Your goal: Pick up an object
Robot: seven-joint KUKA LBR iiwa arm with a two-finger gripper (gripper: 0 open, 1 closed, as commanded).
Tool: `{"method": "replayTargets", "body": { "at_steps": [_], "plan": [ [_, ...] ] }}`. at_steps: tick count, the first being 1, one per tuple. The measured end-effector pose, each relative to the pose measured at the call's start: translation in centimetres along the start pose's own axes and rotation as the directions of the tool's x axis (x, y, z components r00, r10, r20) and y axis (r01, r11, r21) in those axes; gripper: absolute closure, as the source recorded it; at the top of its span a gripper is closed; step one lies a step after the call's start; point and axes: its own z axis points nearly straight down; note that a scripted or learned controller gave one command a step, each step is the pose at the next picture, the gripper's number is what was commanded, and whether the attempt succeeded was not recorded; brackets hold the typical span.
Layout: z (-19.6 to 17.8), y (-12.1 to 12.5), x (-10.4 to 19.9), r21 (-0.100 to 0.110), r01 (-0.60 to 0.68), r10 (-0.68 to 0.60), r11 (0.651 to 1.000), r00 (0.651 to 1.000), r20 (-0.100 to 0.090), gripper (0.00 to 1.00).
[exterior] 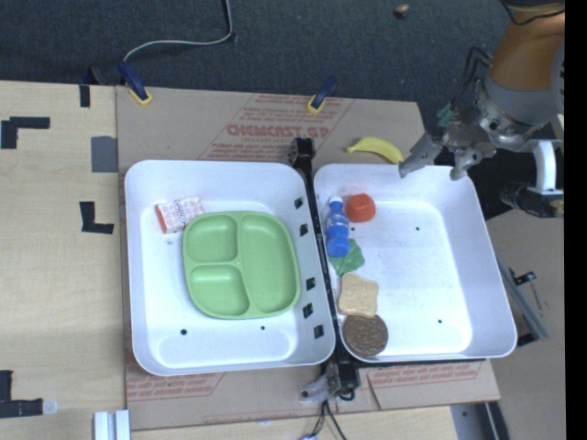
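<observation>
The right bin point(431, 273) holds its objects along its left side: a blue bottle point(337, 229), an orange-red round piece point(360, 207), a green piece point(348, 258), a tan bread slice point(358, 293) and a brown cookie point(366, 335). My gripper point(433, 161) hangs above the bin's far right corner, fingers spread open with nothing between them. A yellow banana point(376, 148) lies on the cardboard just beyond the bin, left of the gripper.
The left bin point(151, 273) carries a green divided plate point(243, 264) and a small red-and-white packet point(179, 213). A black clamp strip point(312, 246) joins the two bins. Clips point(138, 85) pin the cardboard at the back.
</observation>
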Motion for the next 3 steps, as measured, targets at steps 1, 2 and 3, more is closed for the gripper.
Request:
{"method": "replayTargets", "body": {
  "at_steps": [1, 2, 3],
  "plan": [
    [7.3, 1.8, 3.2, 0.002, 0.0, 0.0, 1.0, 1.0, -0.001, 0.0],
    [18.3, 4.0, 2.5, -0.001, 0.0, 0.0, 1.0, 1.0, 0.0, 0.0],
    [17.4, 3.9, 2.6, 0.001, 0.001, -0.001, 1.0, 1.0, 0.0, 1.0]
  ]
}}
